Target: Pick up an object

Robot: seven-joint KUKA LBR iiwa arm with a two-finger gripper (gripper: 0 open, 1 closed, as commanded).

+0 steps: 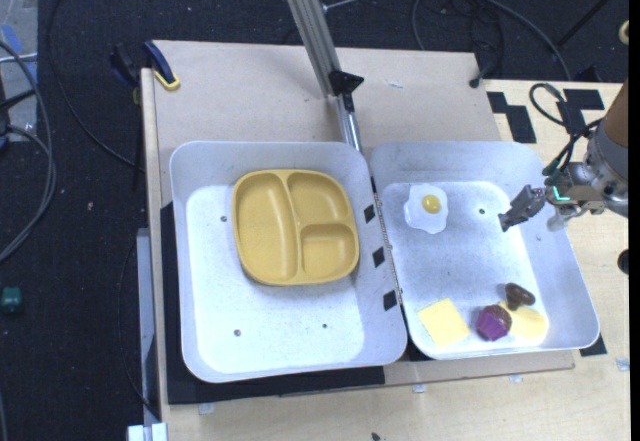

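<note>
The right bin (470,159) holds a toy fried egg (428,208) near its back left. Along its front lie a yellow cheese-like slice (443,321), a purple piece (492,322), a small brown piece (519,295) and a pale yellow piece (530,326). My gripper (522,205) hangs over the right bin's right side, its dark fingers pointing left, apart from every object. Nothing shows between the fingers.
The left bin (200,329) carries a yellow divided plate (296,226). A metal pole (310,14) slants down to the back edge between the bins. Black clips (381,256) line the seam between the bins. Cables lie on the dark floor around the bench.
</note>
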